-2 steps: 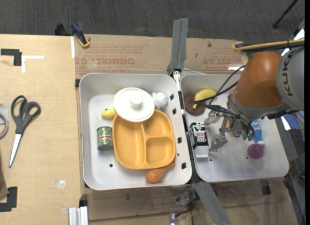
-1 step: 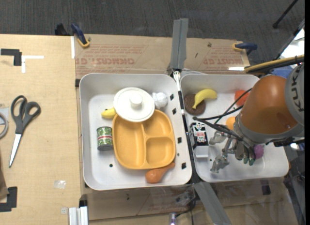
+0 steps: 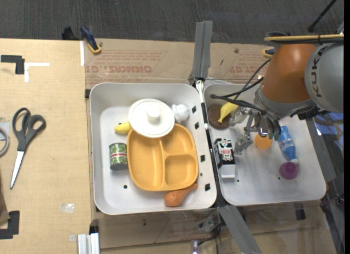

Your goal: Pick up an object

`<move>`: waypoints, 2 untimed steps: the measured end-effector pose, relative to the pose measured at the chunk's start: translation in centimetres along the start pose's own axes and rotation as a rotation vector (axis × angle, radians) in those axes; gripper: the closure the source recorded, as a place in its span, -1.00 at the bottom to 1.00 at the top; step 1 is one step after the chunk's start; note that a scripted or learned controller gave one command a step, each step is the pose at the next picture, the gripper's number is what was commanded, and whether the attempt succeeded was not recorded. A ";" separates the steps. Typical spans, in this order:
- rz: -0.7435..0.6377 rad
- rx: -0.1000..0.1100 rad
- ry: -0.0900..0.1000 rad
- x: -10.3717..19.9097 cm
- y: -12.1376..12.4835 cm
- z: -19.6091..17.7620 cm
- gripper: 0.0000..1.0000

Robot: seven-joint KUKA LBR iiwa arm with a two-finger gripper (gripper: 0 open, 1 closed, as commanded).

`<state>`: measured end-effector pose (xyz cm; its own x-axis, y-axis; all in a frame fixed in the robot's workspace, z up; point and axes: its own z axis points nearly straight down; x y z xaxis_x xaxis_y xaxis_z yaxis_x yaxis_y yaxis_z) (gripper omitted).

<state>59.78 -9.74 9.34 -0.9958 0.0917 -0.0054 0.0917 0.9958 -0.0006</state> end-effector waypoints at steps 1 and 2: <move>-0.161 -0.001 0.004 6.3 -0.8 0.1 -1.00; -0.119 -0.001 -0.001 -1.4 -0.4 0.0 -1.00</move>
<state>61.11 -10.30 9.39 -0.9996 -0.0271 -0.0067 -0.0271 0.9996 -0.0004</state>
